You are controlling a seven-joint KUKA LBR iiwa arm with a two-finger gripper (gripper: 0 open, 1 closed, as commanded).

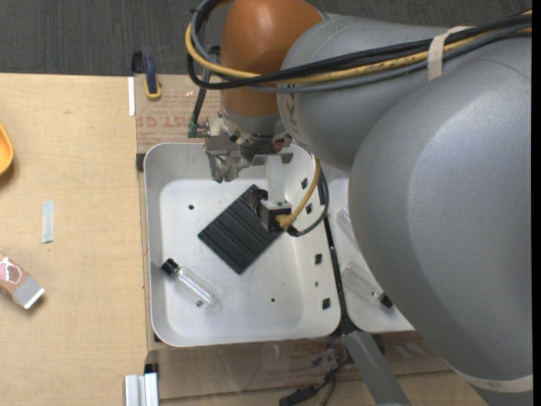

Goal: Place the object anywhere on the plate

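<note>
Camera view: arm over left bin (169, 324).
Gripper (232, 163): near bin's far wall; open or closed, cannot tell; nothing seen held.
Black ribbed plate (237, 231): mid-bin.
Clear vial (188, 282): lying near plate, apart.
Risk: round vial may roll; descent could hit plate instead.

I see a dark grey carpeted floor (84, 15) running along the top of my view, beyond the bench. The pale wooden benchtop (76, 142) fills the left side, evenly lit with soft shadows. A strip of brown cardboard (173, 112) with faded red print lies along the bench's far edge, held by a blue clamp (150, 74). Another cardboard strip (245, 366) shows along the near edge. Black cables (308, 392) trail at the bottom.
</note>
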